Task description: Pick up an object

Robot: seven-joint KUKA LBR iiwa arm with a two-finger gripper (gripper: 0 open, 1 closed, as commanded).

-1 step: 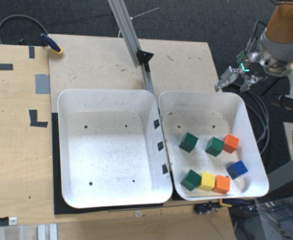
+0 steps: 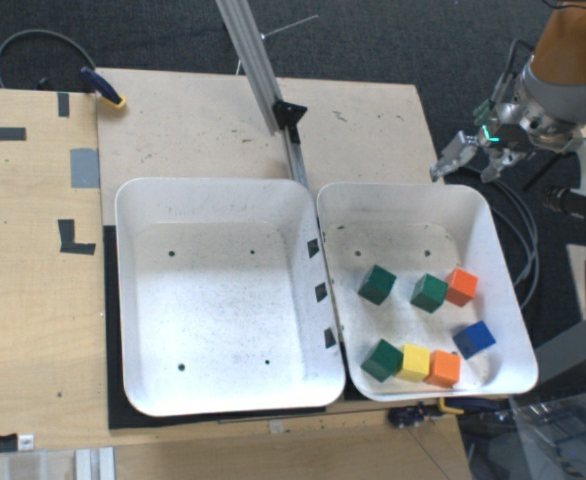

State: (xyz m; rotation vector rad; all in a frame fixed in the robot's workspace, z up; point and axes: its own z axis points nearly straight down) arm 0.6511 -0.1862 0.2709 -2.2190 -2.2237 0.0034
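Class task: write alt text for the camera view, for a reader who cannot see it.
The gripper hovers above the right bin's far rim, holding nothing. That bin holds seven small blocks: three green, two orange, one yellow, one blue. The left bin sits alongside.

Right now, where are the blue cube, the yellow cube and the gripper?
blue cube (image 2: 474,338), camera view, top face.
yellow cube (image 2: 415,361), camera view, top face.
gripper (image 2: 470,162), camera view, midway between fingertips.
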